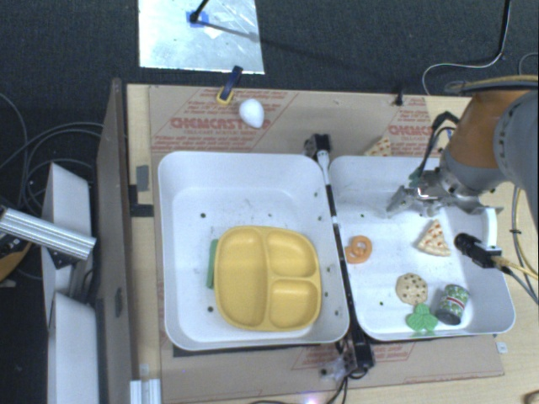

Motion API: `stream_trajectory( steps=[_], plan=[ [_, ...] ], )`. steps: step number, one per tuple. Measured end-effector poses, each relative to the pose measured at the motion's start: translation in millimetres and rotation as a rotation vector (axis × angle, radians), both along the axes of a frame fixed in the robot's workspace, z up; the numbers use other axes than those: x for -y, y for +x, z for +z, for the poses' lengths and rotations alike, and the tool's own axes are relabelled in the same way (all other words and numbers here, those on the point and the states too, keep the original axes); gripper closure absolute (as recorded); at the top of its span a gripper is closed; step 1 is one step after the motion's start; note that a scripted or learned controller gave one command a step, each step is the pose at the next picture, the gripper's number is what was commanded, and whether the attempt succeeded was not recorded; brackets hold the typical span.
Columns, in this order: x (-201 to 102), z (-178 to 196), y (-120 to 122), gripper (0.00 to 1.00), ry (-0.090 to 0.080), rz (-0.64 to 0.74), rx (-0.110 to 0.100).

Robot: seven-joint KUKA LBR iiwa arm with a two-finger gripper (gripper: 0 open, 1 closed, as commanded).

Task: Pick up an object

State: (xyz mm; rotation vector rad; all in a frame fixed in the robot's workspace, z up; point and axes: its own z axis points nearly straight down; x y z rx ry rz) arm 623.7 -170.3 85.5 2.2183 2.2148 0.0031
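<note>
White bins (pixel 181 183) on cardboard-covered bench (pixel 194 116), dark carpet (pixel 67 32) behind, jaws' (pixel 413 199) state unclear

High slanted overhead of bins (pixel 253 171)

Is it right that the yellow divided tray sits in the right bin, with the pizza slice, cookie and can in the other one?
Not quite. The camera view shows the yellow divided tray in the left bin; the pizza slice, cookie and can lie in the right bin.

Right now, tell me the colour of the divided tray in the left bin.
Yellow; the tray shows best in the camera view.
</note>
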Motion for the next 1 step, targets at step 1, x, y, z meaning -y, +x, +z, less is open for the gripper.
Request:
stream_trajectory(
  steps=[1],
  plan=[
    [36.3,-1.3,-63.1,0.00,0.003,-0.002,-0.009]
  ],
)
